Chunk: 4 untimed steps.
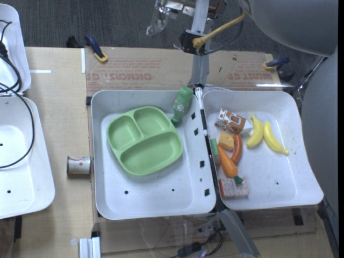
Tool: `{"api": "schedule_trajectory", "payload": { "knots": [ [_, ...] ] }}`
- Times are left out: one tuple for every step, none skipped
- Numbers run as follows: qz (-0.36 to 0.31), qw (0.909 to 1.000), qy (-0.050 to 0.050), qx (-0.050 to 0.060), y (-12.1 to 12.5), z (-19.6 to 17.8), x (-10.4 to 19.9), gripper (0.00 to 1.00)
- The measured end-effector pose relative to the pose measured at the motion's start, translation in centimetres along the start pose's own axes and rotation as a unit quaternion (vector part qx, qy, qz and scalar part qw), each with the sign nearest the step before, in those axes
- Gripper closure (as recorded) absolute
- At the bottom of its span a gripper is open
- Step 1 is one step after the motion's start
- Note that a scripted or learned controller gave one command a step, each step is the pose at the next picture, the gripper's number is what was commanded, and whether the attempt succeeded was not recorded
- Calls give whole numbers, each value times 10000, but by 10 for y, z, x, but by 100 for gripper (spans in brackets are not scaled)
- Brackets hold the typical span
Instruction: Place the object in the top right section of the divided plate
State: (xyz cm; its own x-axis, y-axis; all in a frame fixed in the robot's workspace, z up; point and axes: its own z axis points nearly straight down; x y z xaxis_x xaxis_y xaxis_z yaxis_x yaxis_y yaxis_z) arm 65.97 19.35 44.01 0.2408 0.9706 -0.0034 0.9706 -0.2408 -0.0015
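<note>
The green bottle (181, 105) lies in the left bin (107, 198), just beside the divided plate (144, 140)'s top right section; the claw (156, 23) hangs above the tabletop (59, 90), its grip state impossible to tell

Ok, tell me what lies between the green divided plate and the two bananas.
In the camera view, between the green divided plate and the bananas run the bins' adjoining walls, then a small carton, a cheese wedge and two carrots.
</note>
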Motion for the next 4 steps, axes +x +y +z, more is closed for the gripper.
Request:
{"api": "schedule_trajectory", "payload": {
  "knots": [
    [1153,9933,1,2,1,0,-2,0],
    [850,9964,0,2,-8,0,31,0],
    [100,9999,-4,8,-9,0,34,0],
    [-665,9978,-1,10,-9,0,34,0]
  ]
}}
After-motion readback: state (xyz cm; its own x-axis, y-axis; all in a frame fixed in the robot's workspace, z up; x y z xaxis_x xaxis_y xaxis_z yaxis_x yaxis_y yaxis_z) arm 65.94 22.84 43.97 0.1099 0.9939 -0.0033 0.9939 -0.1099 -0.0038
